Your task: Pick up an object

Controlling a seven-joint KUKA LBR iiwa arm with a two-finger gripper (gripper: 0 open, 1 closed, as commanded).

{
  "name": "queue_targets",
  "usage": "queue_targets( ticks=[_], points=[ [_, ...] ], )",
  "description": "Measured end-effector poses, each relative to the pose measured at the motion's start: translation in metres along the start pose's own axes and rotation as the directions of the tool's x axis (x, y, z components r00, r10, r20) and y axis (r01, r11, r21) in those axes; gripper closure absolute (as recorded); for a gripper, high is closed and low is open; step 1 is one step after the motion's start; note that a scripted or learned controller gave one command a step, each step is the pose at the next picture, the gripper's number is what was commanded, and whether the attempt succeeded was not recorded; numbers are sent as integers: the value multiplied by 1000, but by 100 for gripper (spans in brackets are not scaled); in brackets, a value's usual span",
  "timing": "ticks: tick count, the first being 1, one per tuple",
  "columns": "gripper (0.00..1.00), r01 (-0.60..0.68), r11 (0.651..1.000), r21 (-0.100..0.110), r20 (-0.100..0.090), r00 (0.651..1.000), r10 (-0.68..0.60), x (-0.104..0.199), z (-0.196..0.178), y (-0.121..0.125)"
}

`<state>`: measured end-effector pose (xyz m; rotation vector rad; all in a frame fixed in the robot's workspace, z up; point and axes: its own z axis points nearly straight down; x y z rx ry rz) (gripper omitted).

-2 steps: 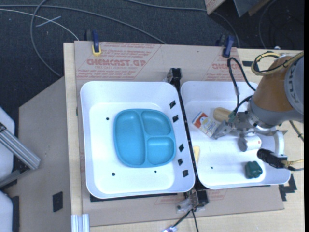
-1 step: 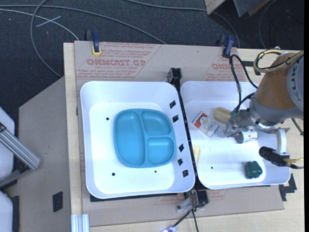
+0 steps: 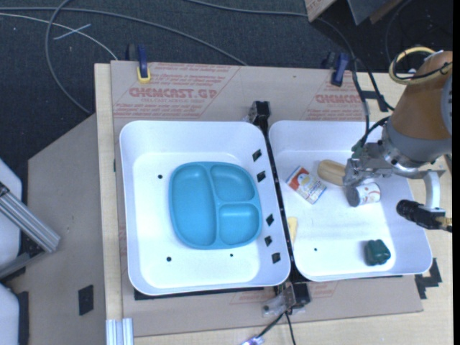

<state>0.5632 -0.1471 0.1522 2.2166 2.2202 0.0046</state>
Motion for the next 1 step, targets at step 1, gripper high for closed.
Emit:
queue_targets(
  ticks=[1],
  points=[
    [100,0,1000,1,0,1000,0,-2,-43,2]
  ],
)
